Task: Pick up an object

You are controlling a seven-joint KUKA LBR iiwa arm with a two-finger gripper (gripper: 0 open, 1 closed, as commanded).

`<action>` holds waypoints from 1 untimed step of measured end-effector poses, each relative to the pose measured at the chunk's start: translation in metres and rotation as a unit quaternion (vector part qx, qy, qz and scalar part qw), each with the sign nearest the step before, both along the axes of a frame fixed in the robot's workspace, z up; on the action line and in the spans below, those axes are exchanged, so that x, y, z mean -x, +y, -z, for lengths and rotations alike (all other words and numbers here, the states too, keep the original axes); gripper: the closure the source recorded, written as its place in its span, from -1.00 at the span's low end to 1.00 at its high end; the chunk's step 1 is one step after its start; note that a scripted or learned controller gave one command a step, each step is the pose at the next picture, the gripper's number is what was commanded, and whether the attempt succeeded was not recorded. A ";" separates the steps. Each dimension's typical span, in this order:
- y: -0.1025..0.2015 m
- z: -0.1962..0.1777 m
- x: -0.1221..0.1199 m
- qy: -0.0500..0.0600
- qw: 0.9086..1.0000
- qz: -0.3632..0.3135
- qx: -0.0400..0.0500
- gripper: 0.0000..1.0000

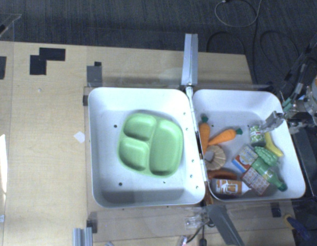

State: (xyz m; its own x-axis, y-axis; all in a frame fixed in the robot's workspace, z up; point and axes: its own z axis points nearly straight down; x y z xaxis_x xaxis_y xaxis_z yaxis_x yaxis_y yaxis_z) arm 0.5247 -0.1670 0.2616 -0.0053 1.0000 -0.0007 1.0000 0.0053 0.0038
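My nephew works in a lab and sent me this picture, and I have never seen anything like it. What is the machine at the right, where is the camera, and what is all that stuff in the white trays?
The camera hangs above a wooden bench, looking down at a slant. Two shallow white bins sit side by side. The left bin holds a green divided plate. The right bin holds toy food: two carrots, a banana, a green bottle, a can and small packets. The machine is a robot arm reaching in from the right; its gripper hovers over the right bin's far side. I cannot tell whether it holds anything.
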 end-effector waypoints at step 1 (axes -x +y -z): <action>-0.005 0.157 -0.037 0.000 0.997 -0.071 0.000 -1.00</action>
State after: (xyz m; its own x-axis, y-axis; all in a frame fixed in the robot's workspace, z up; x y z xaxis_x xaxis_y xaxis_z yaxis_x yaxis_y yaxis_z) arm 0.5620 -0.1721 0.1047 -0.1465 0.9892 -0.0008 0.9892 0.1465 0.0036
